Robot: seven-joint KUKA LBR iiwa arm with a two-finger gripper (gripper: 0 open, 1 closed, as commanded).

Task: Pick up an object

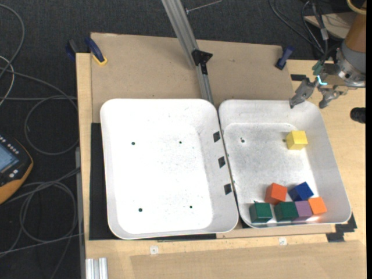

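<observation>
The yellow cube (296, 139) looks like the easiest pick here: it sits alone on the right bin's (256, 112) floor, just below the claw (314, 96) and a bit toward the camera's left of it. Nothing touches it, so the fingers could drop on either side without bumping a neighbour.

The claw itself hangs over the far rim of that bin, fingers spread apart and nothing between them (so no grab yet, far as I can see). My guess is it's parked high at the edge so it can come down clean.

Further from the claw, down at the near corner of the same bin, the rest are packed together: an orange cube (276, 192), a blue cube (301, 190), a second orange one (317, 205), a purple cube (303, 208), and two green cubes (261, 212) along the front wall. They're touching or nearly so, probably slid there along the sloped floor. Picking from that pile looks trickier, since there's little room for a finger between them.

Way off to the claw's far side sits the left bin (157, 161).
</observation>
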